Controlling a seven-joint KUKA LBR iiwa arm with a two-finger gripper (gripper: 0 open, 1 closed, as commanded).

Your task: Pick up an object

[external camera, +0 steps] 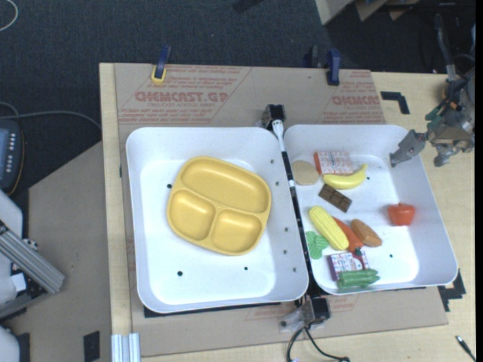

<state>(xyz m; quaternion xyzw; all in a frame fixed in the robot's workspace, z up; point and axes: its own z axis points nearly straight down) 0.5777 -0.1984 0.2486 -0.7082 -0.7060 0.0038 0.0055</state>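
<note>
The right bin [423, 259] holds several toy foods: a banana [346, 178], a red-and-white packet [332, 161], a tan round piece [305, 173], a brown chocolate bar [335, 197], a corn cob [328, 227], a red piece [401, 214], a brown oval piece [366, 232], a purple packet [347, 262] and a green vegetable [356, 278]. My gripper [423, 152] hangs over the bin's far right corner, open, with nothing between its fingers. The red piece lies below it in the view, apart from it.
A yellow three-compartment plate [219, 206] lies in the left bin [151, 262]. A black divider strip [285, 172] runs between the bins. Clamps [159, 70] hold the cardboard-covered bench at the back edge.
</note>
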